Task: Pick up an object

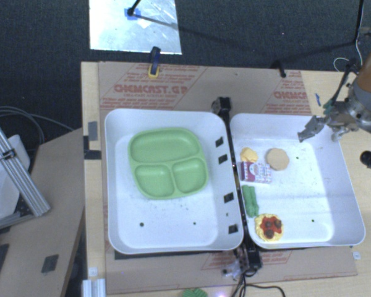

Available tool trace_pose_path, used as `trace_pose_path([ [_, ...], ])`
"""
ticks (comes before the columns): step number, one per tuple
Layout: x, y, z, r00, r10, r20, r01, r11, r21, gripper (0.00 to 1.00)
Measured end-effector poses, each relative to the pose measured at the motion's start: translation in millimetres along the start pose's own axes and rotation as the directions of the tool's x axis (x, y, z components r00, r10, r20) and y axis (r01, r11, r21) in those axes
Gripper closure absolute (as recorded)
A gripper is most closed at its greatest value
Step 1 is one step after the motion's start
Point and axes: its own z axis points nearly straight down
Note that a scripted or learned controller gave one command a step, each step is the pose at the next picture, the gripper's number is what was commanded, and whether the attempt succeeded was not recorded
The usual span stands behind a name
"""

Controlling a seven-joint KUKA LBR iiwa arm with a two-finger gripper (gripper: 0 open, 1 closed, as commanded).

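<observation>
The right bin (334,197) holds several small toy foods along its left side: a yellow piece (248,155), a round tan cookie (277,159), a maroon and white packet (256,172), a green pod (251,201) and a yellow disc with red spots (269,226). My gripper (320,133) hovers over the bin's far right corner, up and to the right of the cookie. Its fingers are spread open with nothing between them.
The left bin (120,221) holds a green divided plate (169,163). A black divider with clips (226,159) runs between the two bins. The arm's wrist (366,98) reaches in from the right edge.
</observation>
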Motion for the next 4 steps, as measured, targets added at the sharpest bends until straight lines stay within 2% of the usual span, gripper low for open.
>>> trace_pose_path([
  [1,-0.3,51.8,95.5,1.0,-0.004,0.001,0.004,1.0,-0.002,0.0],
  [2,61.3,-34.3,115.7,1.0,0.0,-0.005,0.0,1.0,0.01,0.0],
  [3,42.7,3.0,112.9,1.0,-0.002,0.001,0.002,1.0,-0.003,0.0],
  [4,43.1,2.6,101.9,1.0,-0.003,0.001,0.003,1.0,-0.005,1.0],
])
